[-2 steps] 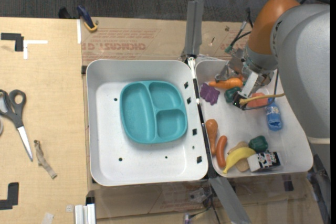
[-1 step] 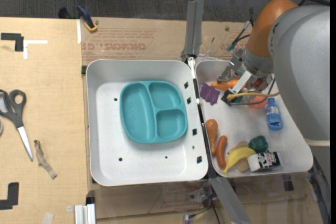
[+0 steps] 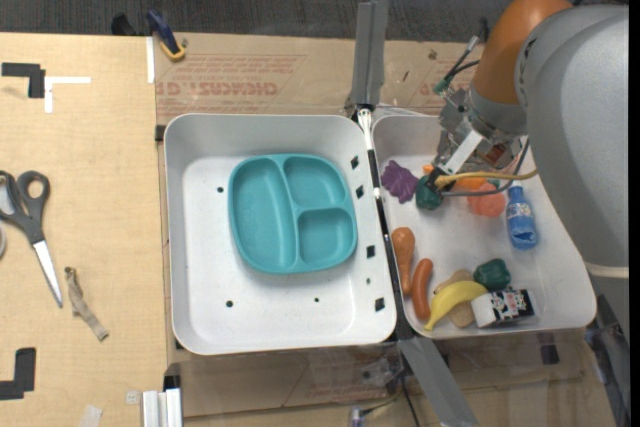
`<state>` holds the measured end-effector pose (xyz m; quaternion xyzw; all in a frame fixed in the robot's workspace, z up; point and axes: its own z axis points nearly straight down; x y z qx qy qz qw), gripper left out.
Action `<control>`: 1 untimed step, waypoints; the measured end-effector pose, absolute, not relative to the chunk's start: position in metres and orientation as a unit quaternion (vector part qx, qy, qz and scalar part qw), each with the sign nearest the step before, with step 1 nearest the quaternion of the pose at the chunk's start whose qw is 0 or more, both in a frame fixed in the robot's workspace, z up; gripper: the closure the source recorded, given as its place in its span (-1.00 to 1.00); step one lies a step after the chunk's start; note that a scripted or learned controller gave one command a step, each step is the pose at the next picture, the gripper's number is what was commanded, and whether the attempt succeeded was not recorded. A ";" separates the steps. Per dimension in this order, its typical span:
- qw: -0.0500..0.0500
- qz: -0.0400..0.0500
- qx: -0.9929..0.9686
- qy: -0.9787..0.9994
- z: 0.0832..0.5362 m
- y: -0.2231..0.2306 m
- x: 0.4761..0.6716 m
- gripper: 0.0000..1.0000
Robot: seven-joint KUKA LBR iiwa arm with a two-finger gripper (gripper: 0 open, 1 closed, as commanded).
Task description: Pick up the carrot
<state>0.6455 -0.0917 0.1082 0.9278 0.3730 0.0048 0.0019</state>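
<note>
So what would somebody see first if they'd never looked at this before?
Probably the big grey robot arm with its orange band, reaching in from the right over the right bin, which is crowded with colourful toy food like a yellow banana and purple grapes. Its end effector is low among the food near the top of that bin. Next, the teal divided plate sitting in the middle of the left bin.

Both bins [image 3: 190,245] look like smooth glossy white plastic; the teal plate [image 3: 293,212] matt plastic; the bench [image 3: 80,215] pale wood.
</note>
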 end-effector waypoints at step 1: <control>0.000 -0.001 0.876 0.483 0.234 -0.090 0.589 1.00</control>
